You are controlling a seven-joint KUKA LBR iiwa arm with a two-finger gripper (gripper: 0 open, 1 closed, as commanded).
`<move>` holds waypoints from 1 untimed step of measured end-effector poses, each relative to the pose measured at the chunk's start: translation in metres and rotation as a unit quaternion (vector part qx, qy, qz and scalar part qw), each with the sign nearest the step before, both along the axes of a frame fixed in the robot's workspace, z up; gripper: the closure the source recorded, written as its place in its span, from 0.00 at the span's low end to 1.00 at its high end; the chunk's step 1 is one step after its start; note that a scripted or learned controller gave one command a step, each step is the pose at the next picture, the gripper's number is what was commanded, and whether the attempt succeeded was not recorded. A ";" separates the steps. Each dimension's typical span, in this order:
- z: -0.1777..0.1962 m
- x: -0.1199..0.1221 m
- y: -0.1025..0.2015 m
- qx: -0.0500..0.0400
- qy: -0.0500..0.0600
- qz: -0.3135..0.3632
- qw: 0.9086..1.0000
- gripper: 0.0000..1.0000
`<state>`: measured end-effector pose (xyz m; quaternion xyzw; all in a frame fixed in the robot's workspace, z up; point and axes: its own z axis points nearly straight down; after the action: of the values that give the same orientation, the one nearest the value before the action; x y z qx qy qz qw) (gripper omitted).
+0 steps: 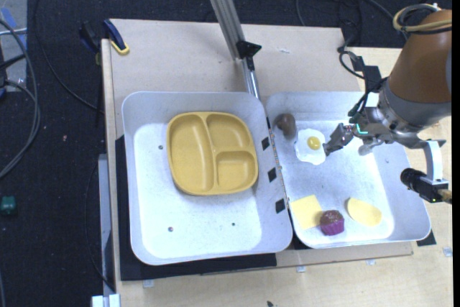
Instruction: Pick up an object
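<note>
My gripper (352, 145) hovers over the right bin (402, 226), just right of a fried egg toy (312, 146). Its fingers stand open and hold nothing; the left fingertip (335, 142) is close to the egg's edge. A small brown lump (286, 124) lies at the bin's upper left. Along the front of the bin lie a yellow cheese square (306, 211), a purple piece (331, 222) and a yellow oval piece (364, 212).
The left bin (144, 226) holds a yellow divided plate (213, 152). A slanted metal pole (224, 3) rises behind the bins. The arm's orange band (424, 61) and wrist overhang the right bin's far right side.
</note>
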<state>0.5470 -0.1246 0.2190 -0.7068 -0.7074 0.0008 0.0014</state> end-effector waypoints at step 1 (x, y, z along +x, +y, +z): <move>0.001 0.001 0.000 0.000 -0.001 0.000 1.000 0.00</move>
<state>0.5477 -0.1246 0.2198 -0.7067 -0.7075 0.0002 0.0005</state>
